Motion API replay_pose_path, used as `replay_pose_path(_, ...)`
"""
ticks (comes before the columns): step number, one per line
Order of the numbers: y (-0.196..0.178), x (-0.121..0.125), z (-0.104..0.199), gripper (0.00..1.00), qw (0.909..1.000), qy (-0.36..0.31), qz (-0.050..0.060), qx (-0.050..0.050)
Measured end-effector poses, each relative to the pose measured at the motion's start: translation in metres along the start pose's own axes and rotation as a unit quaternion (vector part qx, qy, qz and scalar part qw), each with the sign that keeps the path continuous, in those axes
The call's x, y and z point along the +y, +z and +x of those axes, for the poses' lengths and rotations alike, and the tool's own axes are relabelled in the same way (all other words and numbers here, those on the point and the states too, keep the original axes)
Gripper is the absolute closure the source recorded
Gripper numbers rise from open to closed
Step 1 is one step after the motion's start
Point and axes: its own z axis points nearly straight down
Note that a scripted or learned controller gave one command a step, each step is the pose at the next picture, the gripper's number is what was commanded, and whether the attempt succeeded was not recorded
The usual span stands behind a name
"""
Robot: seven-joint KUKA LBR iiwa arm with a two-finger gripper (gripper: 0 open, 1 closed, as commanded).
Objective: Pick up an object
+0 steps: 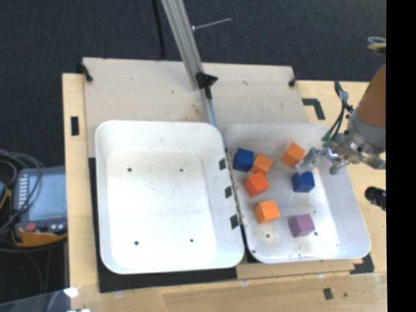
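The left bin (162, 194) takes up the frame's centre-left, and the right bin (338, 239) sits against it at lower right, holding all the blocks. An aluminium post (185, 34) slants down from the top centre to the seam between the bins.

Inside the right bin, a blue cube (243, 159) lies at upper left, touching a small orange cube (263, 162); below them are an orange cube (256, 183) and another orange cube (267, 210). A purple cube (301, 225) lies lower right. An orange cube (293, 154) sits near the top.

The gripper (311, 162) reaches in from the right, just above a second blue cube (303, 182); whether it is open or clenched, I cannot tell.
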Motion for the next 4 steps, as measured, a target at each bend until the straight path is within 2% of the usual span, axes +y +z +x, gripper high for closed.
replay_pose_path(1, 0.043, -0.002, 0.002, 0.0, 1.0, 0.001, 0.0, 0.0)
replay_pose_path(2, 0.029, 0.0, 0.001, 1.0, 1.0, 0.003, -0.004, 0.0)
replay_pose_path(4, -0.065, -0.003, 0.01, 1.0, 1.0, -0.003, -0.006, 0.0)
